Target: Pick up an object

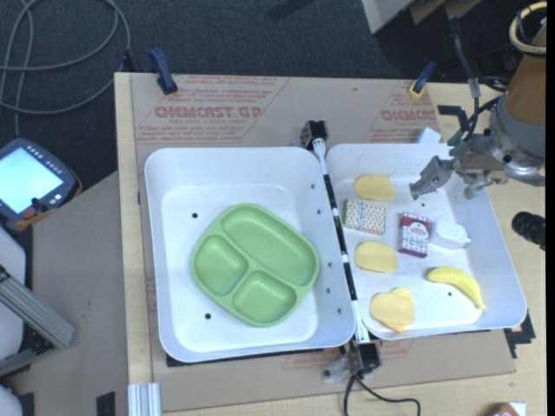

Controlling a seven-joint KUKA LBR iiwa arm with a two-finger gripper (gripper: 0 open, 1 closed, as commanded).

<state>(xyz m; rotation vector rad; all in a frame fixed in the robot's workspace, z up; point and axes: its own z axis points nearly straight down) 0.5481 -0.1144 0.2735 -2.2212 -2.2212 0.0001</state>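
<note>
The gripper [449, 178], fingers apart and holding nothing, hangs over the right bin [499, 258] on a cardboard-covered bench [260, 102].

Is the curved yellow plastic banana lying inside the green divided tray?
No, the curved yellow plastic banana lies on the floor of the right white bin, while the green divided tray sits in the left white bin.

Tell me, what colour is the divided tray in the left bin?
The tray is light green all over, seen plainly in the camera view.
</note>
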